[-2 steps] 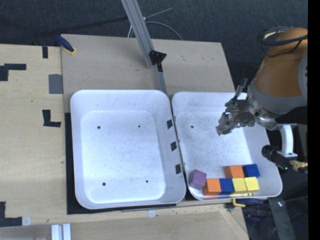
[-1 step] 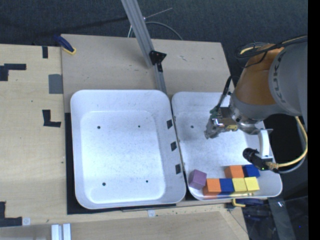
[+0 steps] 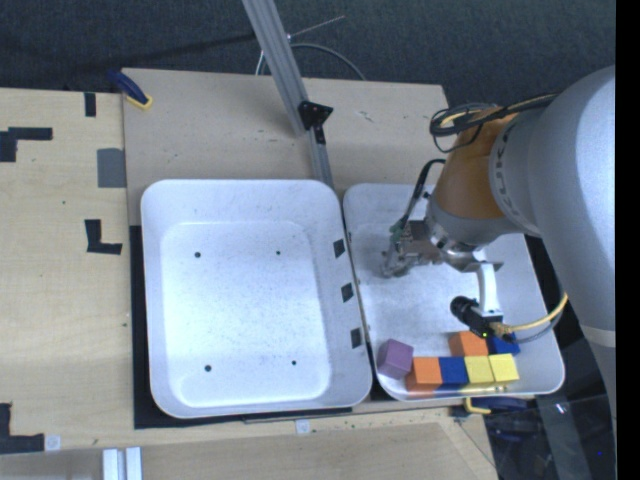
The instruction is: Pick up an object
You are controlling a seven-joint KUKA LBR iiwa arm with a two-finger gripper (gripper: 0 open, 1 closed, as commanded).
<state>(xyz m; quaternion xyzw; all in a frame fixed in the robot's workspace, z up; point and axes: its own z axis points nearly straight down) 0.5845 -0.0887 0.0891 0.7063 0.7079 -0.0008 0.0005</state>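
End effector (image 3: 398, 256) hangs above right bin (image 3: 440, 293); blocks (image 3: 460, 368) nearby.

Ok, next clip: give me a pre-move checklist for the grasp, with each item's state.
1. Blocks present in right bin: ok; purple block, orange block, blue block, yellow blocks along the near edge.
2. Hand over right bin: ok.
3. Hand above a block: not ok; it sits over bare floor, away from the row.
4. Hand holding anything: cannot tell.
5. Purple block free of neighbours: ok, small gap to orange.
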